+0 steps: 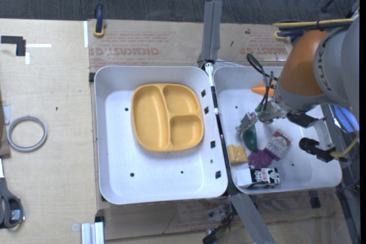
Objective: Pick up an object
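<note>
A dark green object (250, 138) lies in the right bin (297, 180), toward that bin's left-centre, directly beneath the pincer (248, 123). The pincer's grey tip sits at the object's 12 o'clock, touching or all but touching its top; whether its two tips are spread or pressed together cannot be told from this slant, and nothing can be seen clamped between them.

Around the green object: a yellow block (237, 154) at its 7 o'clock, close to the bin's left wall; a purple crumpled piece (261, 157) at its 5 o'clock; a red-and-white packet (278, 143) at its 3 o'clock; and a small black-and-white printed box (265, 176) further down at 5 o'clock, near the bin's front rim. An orange carrot-like piece (260, 89) lies up at 1 o'clock, partly behind the arm (320, 68), which comes in from 3 o'clock.

The left bin (114, 168) holds a yellow divided plate (167, 117) near its centre. Out on the tabletop (51, 191), at 9 o'clock, lies a grey ring (25, 133).
</note>
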